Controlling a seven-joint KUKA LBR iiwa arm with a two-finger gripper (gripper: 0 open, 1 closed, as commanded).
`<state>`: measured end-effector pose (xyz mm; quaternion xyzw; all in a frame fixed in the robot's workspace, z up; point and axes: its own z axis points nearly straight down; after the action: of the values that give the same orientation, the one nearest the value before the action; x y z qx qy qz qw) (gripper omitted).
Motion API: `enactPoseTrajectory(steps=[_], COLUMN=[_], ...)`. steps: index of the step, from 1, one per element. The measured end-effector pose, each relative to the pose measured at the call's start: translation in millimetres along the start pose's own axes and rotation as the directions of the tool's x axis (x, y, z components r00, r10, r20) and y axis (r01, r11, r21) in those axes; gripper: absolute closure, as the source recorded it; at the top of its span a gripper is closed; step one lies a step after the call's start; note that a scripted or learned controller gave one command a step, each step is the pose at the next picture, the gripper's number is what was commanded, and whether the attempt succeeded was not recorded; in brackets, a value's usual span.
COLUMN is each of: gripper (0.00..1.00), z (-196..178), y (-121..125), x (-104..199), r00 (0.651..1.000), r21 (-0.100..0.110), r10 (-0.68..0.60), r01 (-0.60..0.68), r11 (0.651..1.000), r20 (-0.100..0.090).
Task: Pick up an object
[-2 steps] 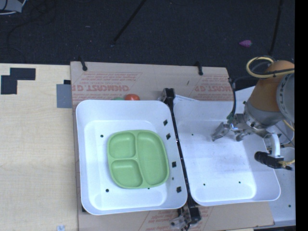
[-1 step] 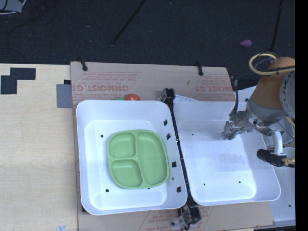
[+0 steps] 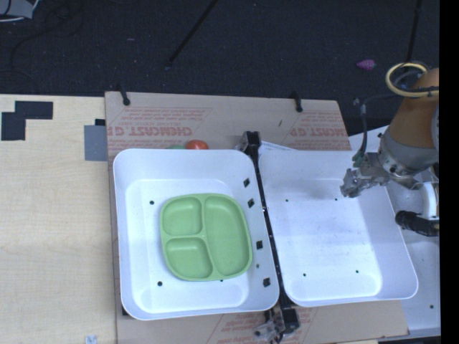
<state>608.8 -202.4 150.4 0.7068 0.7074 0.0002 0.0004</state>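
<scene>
Lying plate (image 3: 206, 236), jaws (image 3: 351, 185) well apart

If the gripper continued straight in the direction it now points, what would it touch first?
The gripper points left and downward over the right bin. It would probably meet that bin's bare white floor first; nothing seems to lie in its path, though depth is hard to judge from above.

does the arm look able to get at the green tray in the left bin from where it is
Probably yes. The green divided tray lies flat in the left bin with nothing over it; the claw hangs above the right bin, and just the low divider between the bins intervenes.
</scene>
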Motion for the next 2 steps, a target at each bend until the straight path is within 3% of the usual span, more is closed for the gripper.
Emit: enactPoseTrajectory(steps=[1, 2], gripper=[1.00, 1.00], z=[-58.3, -49.7], y=[9.1, 9.2], x=[3.3, 3.7], r00=[1.000, 1.000], r21=[-0.003, 0.004], r10=[-0.001, -0.002], r01=[0.001, 0.002], r11=[1.000, 1.000], r20=[0.001, 0.000])
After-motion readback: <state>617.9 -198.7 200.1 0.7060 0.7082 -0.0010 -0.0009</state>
